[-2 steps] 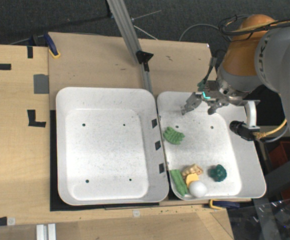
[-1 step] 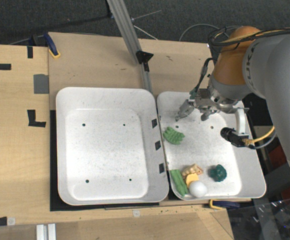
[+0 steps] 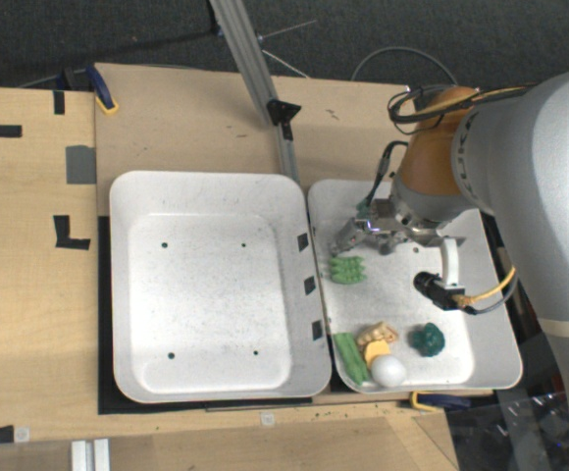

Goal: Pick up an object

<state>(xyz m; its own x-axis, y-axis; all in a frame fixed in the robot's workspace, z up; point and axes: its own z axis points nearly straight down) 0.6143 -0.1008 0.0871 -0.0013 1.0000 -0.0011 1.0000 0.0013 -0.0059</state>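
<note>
My gripper [image 3: 365, 237] hangs over the upper left part of the right bin [image 3: 491, 361], open, with nothing between its fingers. Just below it in the camera view a pale green ridged object [image 3: 346, 269] lies on the bin floor, apart from the fingertips. Along the bin's near edge lie a green elongated piece [image 3: 351, 358], a tan and yellow object [image 3: 377, 338], a white ball [image 3: 389, 371] and a dark teal lump [image 3: 427, 340].
The left bin [image 3: 128, 263] stands beside the right one, their walls meeting at mid-view. A grey metal pole [image 3: 250, 52] slants down to the gap between the bins. The arm's bulk [image 3: 530, 184] covers the right bin's far right side.
</note>
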